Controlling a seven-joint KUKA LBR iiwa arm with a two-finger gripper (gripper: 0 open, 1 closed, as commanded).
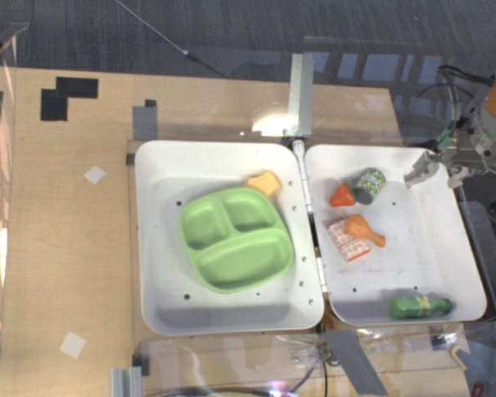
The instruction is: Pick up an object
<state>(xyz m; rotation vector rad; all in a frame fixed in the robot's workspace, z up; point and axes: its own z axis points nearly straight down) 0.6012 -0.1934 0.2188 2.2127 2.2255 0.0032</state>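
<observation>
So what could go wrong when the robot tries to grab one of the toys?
1. The can, red piece, orange toy and small box crowd together in the right bin, so the gripper might bump a neighbour or pinch two.
2. The green bottle lies on its side against the bin's near wall; it might roll, and the wall could block the grab.

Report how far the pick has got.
Nothing looks done: the gripper sits at the right bin's upper right edge with nothing between its fingers. In hand: only the approach. Left: the whole grasp and lift. The can, red piece, orange toy, small box and green bottle all lie in that bin.
</observation>
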